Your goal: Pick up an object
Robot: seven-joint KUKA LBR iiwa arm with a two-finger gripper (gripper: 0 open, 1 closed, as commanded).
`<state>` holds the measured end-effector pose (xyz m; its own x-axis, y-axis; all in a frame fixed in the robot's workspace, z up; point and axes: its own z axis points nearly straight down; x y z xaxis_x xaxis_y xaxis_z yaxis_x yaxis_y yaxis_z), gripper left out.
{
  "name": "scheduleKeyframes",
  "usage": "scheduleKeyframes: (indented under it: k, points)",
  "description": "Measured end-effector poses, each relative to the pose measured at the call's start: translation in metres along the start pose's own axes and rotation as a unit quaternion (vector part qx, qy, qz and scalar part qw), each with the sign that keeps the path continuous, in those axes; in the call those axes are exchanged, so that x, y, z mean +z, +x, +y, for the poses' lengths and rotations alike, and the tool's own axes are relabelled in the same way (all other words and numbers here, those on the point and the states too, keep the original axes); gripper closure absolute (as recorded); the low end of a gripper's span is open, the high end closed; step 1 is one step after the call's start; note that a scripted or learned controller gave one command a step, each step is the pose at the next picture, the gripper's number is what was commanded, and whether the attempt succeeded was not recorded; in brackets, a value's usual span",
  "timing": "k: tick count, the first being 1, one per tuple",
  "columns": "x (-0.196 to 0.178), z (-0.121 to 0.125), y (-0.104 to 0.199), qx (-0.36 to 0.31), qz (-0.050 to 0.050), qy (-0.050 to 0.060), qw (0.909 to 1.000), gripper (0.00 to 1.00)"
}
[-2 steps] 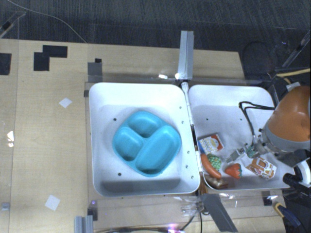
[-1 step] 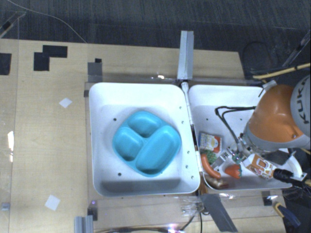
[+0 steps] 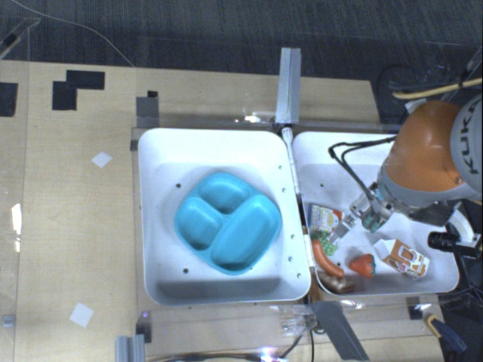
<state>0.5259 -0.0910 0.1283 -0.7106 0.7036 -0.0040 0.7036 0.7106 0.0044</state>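
Hot dog (image 3: 327,260) elongated, glossy orange; blue plate (image 3: 228,222) smooth, three-compartment.

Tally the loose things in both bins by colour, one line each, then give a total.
Blue: 1, the divided plate in the left bin.
Orange or red: 2, a sausage-shaped piece and a small red piece in the right bin.
White printed packs: 2, one by the divider, one farther right.
Green: 1, a small piece.
Total: 6

A blue tray (image 3: 228,222) fills one white bin (image 3: 162,153) (the other bin (image 3: 321,153) holds orange-red toys (image 3: 362,264)).
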Motion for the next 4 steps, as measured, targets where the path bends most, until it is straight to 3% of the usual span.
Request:
scheduleKeyframes:
  k: [1,2,3,4]
  points:
    - [0.033,-0.052,-0.013,0.095,0.0,0.001,0.9955,0.0]
    - [0.009,-0.056,-0.003,-0.039,0.0,0.0,0.9992,0.0]
    - [0.039,-0.076,-0.025,0.121,-0.002,-0.002,0.9926,0.0]
    - [0.039,-0.076,-0.026,0.121,-0.002,-0.002,0.9926,0.0]
